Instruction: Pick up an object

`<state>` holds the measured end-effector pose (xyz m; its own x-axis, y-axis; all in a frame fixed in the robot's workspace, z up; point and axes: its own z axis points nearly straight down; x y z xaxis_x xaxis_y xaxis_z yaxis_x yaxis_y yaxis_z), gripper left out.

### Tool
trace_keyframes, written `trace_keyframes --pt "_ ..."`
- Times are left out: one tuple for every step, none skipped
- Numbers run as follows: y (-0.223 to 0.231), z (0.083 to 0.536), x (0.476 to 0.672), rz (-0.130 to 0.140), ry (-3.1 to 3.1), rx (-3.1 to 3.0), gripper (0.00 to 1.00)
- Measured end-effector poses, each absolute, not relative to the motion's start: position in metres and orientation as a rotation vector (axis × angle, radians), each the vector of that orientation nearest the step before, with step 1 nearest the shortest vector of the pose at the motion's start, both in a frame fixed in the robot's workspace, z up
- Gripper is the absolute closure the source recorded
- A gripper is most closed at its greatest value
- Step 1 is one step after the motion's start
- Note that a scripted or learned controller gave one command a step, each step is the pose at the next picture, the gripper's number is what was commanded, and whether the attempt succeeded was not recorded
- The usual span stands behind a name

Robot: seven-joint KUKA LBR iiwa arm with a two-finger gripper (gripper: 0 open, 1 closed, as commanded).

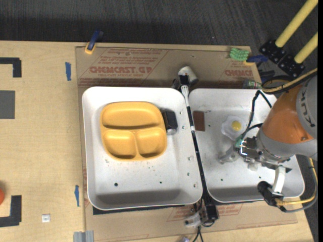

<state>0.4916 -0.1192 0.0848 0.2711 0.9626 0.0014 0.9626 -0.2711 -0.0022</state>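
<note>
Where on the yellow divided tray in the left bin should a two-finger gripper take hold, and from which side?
Grip the yellow divided tray by its raised outer rim, coming straight down from above. It lies flat and wide in the left bin, too broad to span, so one of the jaws should go inside a compartment and one outside. Its near edge looks easiest, with bare floor beside it.

My desk (40,150) spreads pale wood over the frame's left. On it lies a printed cardboard sheet (126,64), held by a blue-and-yellow clamp (93,42) at upper left and what looks like a green clip (238,54) at upper right.
</note>
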Motion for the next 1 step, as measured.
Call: trace_keyframes --pt "-0.1175 0.0852 0.5404 -0.002 -2.146 -2.296 0.0"
